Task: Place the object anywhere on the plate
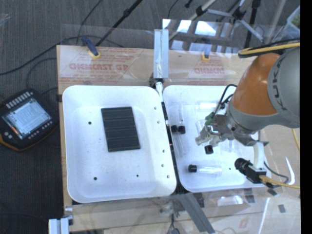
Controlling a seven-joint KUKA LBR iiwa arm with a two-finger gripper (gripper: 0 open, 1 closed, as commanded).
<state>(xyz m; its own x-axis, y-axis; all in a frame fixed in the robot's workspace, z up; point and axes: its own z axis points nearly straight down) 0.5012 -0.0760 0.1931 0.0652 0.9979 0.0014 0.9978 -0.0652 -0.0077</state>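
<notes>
The plate (pixel 120 128) is a black ribbed rectangle lying flat in the middle of the left bin (pixel 78 179). Several clear vials with black caps lie in the right bin (pixel 170 169): one vial (pixel 204 169) near the front edge, and black caps (pixel 178 128) by the left wall. My gripper (pixel 208 139) hangs over the middle of the right bin, pointing down. A small black cap (pixel 208 149) sits right under its tip; whether it is held I cannot make out.
More clear vials (pixel 207 104) lie faint against the back of the right bin. A ridge (pixel 167 130) divides the two bins. A teach pendant (pixel 24 117) rests on the floor to the left. The arm's orange band (pixel 256 84) looms over the right bin's far side.
</notes>
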